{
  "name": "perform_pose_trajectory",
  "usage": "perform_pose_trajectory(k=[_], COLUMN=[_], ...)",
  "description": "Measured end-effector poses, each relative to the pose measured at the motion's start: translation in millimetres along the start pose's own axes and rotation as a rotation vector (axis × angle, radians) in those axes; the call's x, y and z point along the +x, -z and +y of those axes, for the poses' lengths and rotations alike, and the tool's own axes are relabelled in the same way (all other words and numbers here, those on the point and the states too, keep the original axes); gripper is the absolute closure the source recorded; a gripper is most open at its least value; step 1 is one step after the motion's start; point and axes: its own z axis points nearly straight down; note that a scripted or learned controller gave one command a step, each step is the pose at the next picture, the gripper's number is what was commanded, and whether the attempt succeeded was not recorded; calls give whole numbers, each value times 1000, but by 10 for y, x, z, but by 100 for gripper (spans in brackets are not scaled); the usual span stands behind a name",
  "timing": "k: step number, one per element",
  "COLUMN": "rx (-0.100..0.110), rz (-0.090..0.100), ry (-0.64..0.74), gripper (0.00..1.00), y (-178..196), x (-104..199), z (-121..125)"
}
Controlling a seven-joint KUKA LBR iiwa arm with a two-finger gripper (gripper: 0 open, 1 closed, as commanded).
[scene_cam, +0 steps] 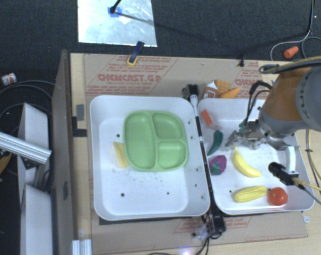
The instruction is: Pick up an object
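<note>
Brown cardboard sheet (165, 70) under both bins carries red print reading "CHEMCAST. G.P", repeated partly at the right where it is cut off by the arm. Right shallow white bin (303, 195) holds the loose items: a yellow plastic banana (245, 163) lying on a diagonal, upper-left to lower-right, gently curved; a yellow toy corn cob (249, 194) lying almost level, tilted slightly up to the right; a red toy tomato (277, 196) just beside the cob's right end; a purple toy with green top (218, 164); a dark green pepper-like piece (217, 140) pointing down-left; a small orange-red piece (206, 118) near the top-left corner. Grey two-finger gripper (241, 136) sits low in this bin, just above the banana's upper end; finger gap too blurred, cannot tell. Left white bin (104, 190) holds a light green divided plastic plate (155, 141) with a pale yellow wedge (120, 154) touching its left edge.
</note>
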Motion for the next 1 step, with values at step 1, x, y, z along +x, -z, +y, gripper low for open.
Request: perform_pose_trajectory(k=[1], rx=[-3], rz=[0], ry=[1], gripper=[0], y=[-23], x=[253], z=[-358])
